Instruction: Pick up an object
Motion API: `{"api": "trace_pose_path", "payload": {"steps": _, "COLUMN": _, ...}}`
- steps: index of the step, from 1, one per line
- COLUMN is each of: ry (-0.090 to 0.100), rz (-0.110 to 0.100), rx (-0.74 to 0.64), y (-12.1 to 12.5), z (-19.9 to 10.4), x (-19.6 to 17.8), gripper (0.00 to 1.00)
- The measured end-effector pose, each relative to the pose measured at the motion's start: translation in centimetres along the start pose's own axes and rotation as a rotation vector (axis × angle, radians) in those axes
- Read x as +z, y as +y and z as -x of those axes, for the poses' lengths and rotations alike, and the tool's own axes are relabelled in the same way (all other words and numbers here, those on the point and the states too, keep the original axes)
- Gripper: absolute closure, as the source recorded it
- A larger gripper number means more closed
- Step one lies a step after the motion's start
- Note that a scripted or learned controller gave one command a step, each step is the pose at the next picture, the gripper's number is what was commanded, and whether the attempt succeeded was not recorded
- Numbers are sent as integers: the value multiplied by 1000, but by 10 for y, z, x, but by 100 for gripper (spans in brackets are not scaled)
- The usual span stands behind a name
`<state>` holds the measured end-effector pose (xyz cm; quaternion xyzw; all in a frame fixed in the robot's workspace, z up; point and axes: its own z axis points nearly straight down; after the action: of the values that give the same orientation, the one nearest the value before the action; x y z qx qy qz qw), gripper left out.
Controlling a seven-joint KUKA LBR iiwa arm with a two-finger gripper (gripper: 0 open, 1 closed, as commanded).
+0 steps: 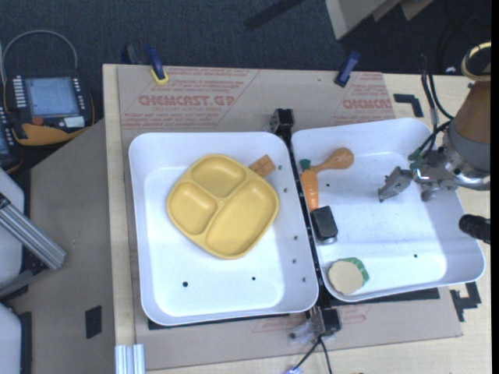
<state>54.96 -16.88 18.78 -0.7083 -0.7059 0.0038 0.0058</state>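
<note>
My gripper (pixel 410 189) hangs over the right part of the right bin (pixel 437 263), open, with nothing between its fingers. To its left lie a tan wooden spoon-shaped piece (pixel 335 160) and an orange carrot (pixel 310 188) with a green top, against the bin's left wall. A small black block (pixel 323 224) sits just below the carrot. A round cream disc with a green rim (pixel 347 276) rests in the near left corner. A yellow divided plate (pixel 222 206) is in the left bin (pixel 234 294), and a brown piece (pixel 263 164) peeks out from its far right edge.
The arm's grey wrist (pixel 475 142) comes in from the right edge above the right bin. A black clamp (pixel 282 120) sits where the two bins meet at the back. The bench board (pixel 117 209) surrounds both bins.
</note>
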Motion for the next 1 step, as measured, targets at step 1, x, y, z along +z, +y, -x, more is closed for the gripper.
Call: {"api": "trace_pose_path", "payload": {"steps": 1, "ry": -3, "rz": 13, "rx": -4, "y": 3, "z": 0, "x": -7, "gripper": 0}}
